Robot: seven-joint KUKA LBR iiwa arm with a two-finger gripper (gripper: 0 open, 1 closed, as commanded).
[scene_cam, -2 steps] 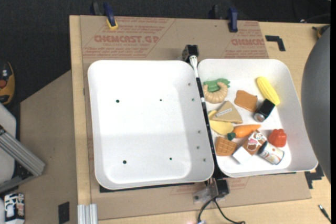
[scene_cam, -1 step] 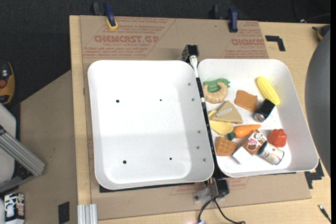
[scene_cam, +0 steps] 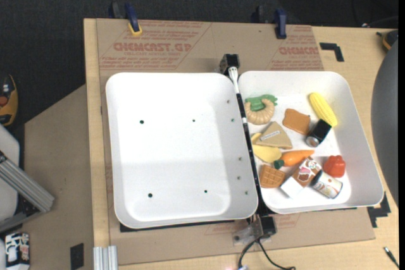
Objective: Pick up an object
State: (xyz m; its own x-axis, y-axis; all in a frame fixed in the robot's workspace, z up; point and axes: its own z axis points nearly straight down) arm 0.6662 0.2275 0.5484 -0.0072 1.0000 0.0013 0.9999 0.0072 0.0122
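Toys crowded touching against the right bin's left wall: risk of pinching two, or slipping. Gripper's opening impossible to tell.

I have one fixed camera above the bench, looking down at a slant. Both bins, left bin and right bin, sit mid-frame at moderate range.
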